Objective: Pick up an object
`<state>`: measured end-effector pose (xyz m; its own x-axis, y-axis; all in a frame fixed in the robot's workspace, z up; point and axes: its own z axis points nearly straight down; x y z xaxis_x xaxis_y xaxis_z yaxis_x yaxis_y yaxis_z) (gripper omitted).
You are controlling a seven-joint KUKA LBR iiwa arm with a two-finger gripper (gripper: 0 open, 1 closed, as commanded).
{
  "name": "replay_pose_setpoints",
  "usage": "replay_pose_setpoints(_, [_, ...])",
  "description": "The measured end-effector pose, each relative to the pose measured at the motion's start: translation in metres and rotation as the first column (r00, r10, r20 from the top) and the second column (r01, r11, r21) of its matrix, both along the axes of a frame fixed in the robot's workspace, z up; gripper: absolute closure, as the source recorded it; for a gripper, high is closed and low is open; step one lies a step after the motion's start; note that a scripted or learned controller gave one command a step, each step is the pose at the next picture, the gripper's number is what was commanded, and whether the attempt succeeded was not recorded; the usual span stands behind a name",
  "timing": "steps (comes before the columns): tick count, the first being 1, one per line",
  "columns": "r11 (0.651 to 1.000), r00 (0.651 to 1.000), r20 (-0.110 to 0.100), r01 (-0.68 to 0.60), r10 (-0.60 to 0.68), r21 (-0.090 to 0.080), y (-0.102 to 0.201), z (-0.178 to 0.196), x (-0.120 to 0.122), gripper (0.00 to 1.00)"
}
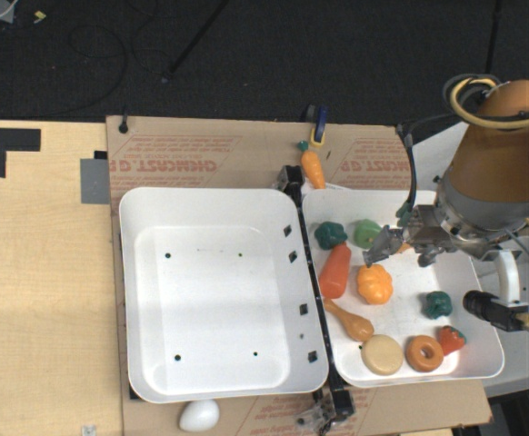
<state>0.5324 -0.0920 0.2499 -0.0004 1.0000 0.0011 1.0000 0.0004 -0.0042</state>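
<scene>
Two white bins sit side by side on the bench; the left bin (pixel 146 352) lies well off to the gripper's left, and the right bin (pixel 487 366) is the one the arm (pixel 492 153) hangs over. Everything worth picking is in that right bin. Judging by the pose, the step in hand is the descent onto a target, and the orange pepper (pixel 374 283) is the likeliest one: it sits just below and slightly left of the gripper (pixel 384 246). To do it well, the gripper should centre over the pepper, not its edge, and keep clear of the red carrot-shaped piece (pixel 334 272) just left of it and the light green piece (pixel 366 233) touching close above. From where I stand, the gripper's dark tip hovers near the pepper's top, but I cannot tell how far open it is, and nothing shows held in it.
</scene>
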Motion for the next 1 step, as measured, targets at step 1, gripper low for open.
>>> replay_pose_setpoints(1, [1.000, 1.000, -0.006, -0.008, 0.008, 0.003, 0.0917, -0.0671, 0.0146, 0.00])
